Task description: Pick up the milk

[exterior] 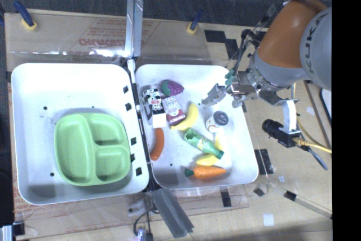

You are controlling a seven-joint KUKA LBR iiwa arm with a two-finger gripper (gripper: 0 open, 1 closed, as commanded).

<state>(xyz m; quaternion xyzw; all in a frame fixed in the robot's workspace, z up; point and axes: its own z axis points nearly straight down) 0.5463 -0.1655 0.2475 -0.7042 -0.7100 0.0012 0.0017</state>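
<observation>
I can't tell whether the grey two-finger gripper (221, 94) is open, and the small black-and-white printed milk carton (153, 100) near the right bin's left wall is blurred.

Lots of colour in the right bin
Green tray (92, 148) in the white bin (28, 121); purple grape (172, 87), yellow banana (192, 116), orange carrot (208, 172), black-and-white milk (154, 105).

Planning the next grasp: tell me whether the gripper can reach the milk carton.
Probably yes: the gripper hangs over the same white bin, and nothing covers the small black-and-white milk carton. A pink packet crowding it beside the bin wall may hamper it.
</observation>
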